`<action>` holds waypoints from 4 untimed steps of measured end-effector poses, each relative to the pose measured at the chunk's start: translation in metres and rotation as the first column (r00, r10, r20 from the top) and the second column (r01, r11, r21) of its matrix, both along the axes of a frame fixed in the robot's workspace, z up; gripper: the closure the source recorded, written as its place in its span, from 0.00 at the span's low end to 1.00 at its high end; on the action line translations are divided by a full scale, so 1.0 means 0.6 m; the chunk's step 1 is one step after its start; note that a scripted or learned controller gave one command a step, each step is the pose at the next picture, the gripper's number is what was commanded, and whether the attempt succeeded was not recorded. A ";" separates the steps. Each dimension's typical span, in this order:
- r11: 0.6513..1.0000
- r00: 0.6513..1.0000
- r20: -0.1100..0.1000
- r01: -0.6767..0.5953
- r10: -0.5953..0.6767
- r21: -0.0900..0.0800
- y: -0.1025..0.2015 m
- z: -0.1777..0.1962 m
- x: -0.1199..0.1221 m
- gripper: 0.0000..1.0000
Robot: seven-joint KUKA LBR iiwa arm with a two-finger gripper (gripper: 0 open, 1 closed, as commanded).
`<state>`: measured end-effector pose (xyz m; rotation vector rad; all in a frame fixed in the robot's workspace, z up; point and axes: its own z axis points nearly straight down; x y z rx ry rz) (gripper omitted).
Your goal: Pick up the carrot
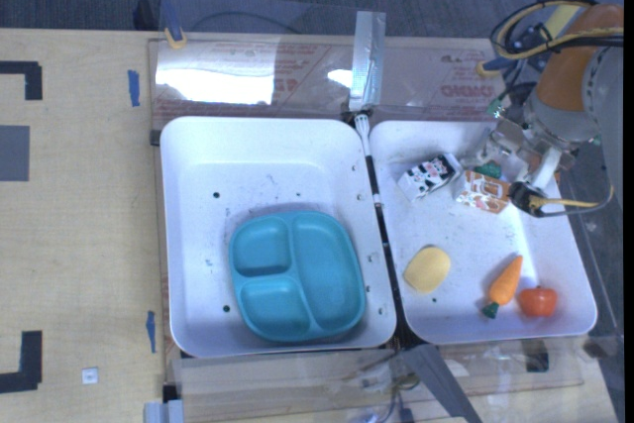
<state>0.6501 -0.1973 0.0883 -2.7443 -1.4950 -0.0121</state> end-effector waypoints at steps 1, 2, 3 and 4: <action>0.967 0.967 -0.014 0.255 -0.255 -0.019 0.051 0.032 0.023 0.00; 0.905 0.905 0.003 0.426 -0.426 -0.019 -0.025 0.152 -0.008 0.00; 0.914 0.914 0.001 0.405 -0.406 0.008 -0.011 0.003 -0.017 0.00; 0.844 0.844 -0.006 0.536 -0.536 -0.014 -0.028 0.055 0.001 0.00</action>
